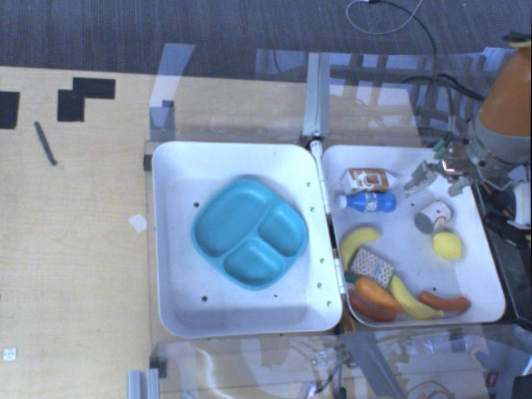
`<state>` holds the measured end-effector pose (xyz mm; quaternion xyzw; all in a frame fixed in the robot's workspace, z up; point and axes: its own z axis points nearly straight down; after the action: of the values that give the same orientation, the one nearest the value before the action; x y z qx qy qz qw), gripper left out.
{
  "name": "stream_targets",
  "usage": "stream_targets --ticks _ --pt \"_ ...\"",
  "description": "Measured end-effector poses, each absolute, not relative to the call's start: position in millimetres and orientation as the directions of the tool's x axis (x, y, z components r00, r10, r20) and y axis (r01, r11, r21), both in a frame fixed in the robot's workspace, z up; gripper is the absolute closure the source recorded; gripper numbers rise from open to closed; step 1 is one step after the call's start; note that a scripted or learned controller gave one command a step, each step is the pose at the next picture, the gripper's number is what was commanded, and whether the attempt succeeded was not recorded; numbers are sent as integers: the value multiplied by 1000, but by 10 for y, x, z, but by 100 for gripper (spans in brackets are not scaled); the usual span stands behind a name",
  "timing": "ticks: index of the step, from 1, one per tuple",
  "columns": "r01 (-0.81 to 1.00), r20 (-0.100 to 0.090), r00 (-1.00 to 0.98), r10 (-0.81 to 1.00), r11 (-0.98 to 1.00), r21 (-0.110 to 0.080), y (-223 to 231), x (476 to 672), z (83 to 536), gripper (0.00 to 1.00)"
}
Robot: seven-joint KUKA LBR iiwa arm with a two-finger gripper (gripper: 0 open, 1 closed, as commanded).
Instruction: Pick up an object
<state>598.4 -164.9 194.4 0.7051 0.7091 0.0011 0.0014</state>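
Note:
My gripper (438,181) hangs over the back right part of the right bin (490,302), its two fingers spread apart and open with nothing between them. Just in front of it lies a small white and brown can (434,216) on its side. A yellow lemon (447,245) sits beside the can. Left of the gripper are a brown packet (368,178) and a blue bottle (368,201) lying flat. Toward the front lie a yellow banana (357,241), a checkered block (371,265), an orange carrot (376,293), a second banana (411,298) and a red sausage (445,302).
The left bin (170,223) holds a blue divided plate (250,233). A metal divider (315,98) runs between the bins at the back. The arm's orange band (507,106) and cables stand at the right edge.

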Motion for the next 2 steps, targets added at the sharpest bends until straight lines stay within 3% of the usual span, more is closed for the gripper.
stream_targets --ticks 1,2 --pt "991 0 135 991 -135 4 -1897 6001 1739 0" --pt "1000 -4 5 1000 -5 11 -1970 5841 1074 0"
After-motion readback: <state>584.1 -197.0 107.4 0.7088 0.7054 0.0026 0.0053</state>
